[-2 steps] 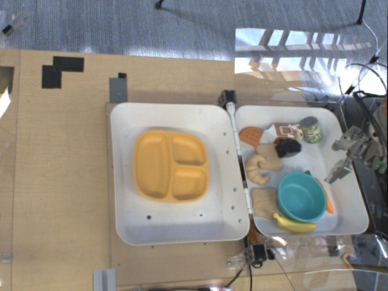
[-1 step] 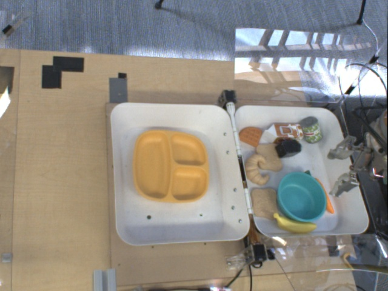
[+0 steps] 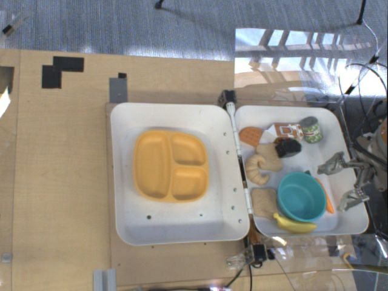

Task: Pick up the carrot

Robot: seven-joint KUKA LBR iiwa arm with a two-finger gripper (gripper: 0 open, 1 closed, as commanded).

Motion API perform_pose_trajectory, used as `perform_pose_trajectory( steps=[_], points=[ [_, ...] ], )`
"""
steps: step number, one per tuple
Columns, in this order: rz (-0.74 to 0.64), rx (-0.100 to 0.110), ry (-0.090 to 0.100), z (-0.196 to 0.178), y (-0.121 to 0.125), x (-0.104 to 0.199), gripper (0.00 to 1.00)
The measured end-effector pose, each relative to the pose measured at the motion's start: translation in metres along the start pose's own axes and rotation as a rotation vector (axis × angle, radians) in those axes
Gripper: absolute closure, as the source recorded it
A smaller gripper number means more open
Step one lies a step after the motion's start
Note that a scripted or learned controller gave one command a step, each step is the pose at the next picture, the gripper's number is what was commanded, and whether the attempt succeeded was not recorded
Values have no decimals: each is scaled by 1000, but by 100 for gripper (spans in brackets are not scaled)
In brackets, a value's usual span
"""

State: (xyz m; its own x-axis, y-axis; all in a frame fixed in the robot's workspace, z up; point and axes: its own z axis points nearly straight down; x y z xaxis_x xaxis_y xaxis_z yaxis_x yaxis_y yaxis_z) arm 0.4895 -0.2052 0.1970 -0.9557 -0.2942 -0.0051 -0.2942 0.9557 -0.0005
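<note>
Carrot (image 3: 329, 203) lies in the right bin (image 3: 339, 121), pressed against the right side of the teal bowl (image 3: 301, 197). Gripper (image 3: 347, 182) hovers just right of it, fingers spread apart and holding nothing. You see the carrot to the gripper's left and a little toward the near edge. Its long axis seems to run roughly far-to-near along the bowl's rim. Only a thin orange sliver shows; the bowl probably hides part of it.
</note>
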Motion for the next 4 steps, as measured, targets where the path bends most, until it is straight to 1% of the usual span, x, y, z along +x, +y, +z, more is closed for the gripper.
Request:
perform_pose_trajectory(
  steps=[1,2,3,4],
  points=[
    [24,-1,0,14,-1,-7,0],
    [-164,1,-2,18,-2,-10,0],
    [-404,5,-6,-6,-3,-9,0],
    [-847,1,-4,15,-3,-13,0]
  ],
)
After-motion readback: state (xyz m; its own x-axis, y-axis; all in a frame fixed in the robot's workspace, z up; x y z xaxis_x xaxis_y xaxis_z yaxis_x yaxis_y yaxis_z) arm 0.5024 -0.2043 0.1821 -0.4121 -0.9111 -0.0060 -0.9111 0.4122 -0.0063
